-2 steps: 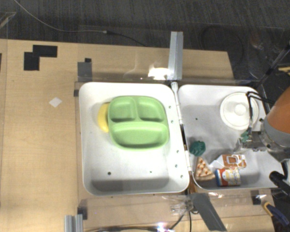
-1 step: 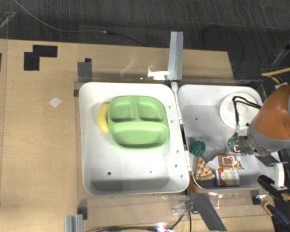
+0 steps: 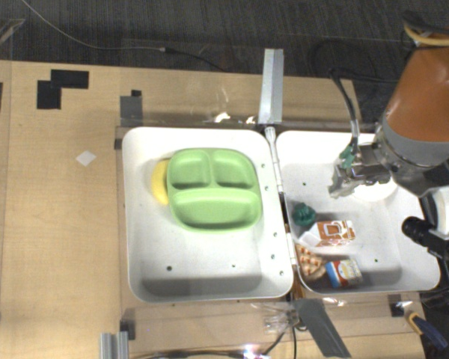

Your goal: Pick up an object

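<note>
Because the arm reaches in from the right, its pincer [image 3: 347, 176] hangs over the upper middle of the right bin [image 3: 411, 271], above bare white floor; whether it is apart or together I cannot tell, and nothing shows in its grip. Likely targets crowd that bin's lower left corner: a green toy [image 3: 304, 215], an orange-and-white packet [image 3: 333, 232] and a small box [image 3: 346, 272]. Across the divider, a green divided tray [image 3: 212, 188] covers a yellow object [image 3: 159, 182] in the left bin [image 3: 194, 275].

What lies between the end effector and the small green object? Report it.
In the camera view, only bare white bin floor separates the end effector from the green object lower left.
</note>
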### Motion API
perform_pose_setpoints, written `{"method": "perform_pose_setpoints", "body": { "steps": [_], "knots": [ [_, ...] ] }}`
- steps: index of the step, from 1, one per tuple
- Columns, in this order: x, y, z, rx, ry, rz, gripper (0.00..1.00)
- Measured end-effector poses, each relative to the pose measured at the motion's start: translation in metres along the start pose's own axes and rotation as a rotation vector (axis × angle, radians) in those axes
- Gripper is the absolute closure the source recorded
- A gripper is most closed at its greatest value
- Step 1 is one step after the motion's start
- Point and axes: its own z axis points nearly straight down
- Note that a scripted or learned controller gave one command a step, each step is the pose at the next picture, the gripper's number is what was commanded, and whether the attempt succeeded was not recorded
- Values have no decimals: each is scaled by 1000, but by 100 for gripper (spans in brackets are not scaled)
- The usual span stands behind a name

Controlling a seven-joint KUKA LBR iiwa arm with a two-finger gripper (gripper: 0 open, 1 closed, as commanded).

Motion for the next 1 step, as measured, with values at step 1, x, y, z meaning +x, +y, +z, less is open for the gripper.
{"method": "perform_pose_setpoints", "body": {
  "steps": [1],
  "knots": [
    [0, 0, 0, 1, 0, 0, 0]
  ]
}}
